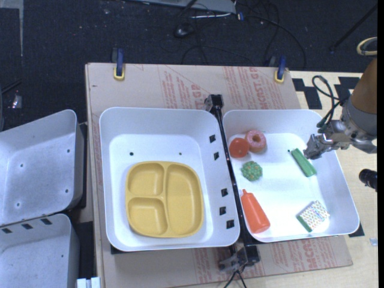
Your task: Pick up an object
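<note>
Green bar [304,162] | gripper [313,148] just above its upper end, finger state unreadable | risk: off-centre grasp near bin wall [338,161] tips bar out, fingers strike wall

Dark speckled floor [54,29], loose cables [264,17]

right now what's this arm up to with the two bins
The arm reaches in from the right, its hand over the right bin, right beside a green stick. Nothing is visibly held. Also in that bin: a red ball, a pink doughnut, a green ball, an orange bottle and a small patterned packet. The left bin holds a yellow divided tray.
</note>
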Controlling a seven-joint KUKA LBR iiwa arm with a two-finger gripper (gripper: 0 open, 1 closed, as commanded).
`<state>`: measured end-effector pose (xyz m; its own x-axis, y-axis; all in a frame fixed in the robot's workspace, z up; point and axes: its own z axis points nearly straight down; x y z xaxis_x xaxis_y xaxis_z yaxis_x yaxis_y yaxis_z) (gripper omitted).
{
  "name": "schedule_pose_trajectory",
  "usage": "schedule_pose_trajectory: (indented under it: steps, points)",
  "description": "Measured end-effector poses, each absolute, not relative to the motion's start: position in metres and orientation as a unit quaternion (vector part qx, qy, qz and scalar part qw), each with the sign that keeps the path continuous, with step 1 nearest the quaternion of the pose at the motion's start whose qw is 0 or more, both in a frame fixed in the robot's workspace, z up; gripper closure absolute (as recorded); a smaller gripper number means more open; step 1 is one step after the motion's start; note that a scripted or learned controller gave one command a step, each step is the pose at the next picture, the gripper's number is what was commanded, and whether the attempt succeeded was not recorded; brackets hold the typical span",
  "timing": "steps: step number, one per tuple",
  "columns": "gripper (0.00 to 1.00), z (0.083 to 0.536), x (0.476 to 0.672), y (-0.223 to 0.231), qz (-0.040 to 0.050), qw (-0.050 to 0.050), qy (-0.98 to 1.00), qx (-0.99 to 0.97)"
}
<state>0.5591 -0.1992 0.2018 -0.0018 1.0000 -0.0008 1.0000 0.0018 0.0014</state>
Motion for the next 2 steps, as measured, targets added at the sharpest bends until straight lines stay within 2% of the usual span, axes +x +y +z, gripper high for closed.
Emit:
schedule_pose_trajectory:
  steps: [1, 2]
  points:
    - [1.0, 0.206, 0.549, -0.148, -0.0004, -0.001, 0.708, 0.706]
    - [1.0, 0.211, 0.56, -0.099, 0.0005, 0.0, 0.71, 0.705]
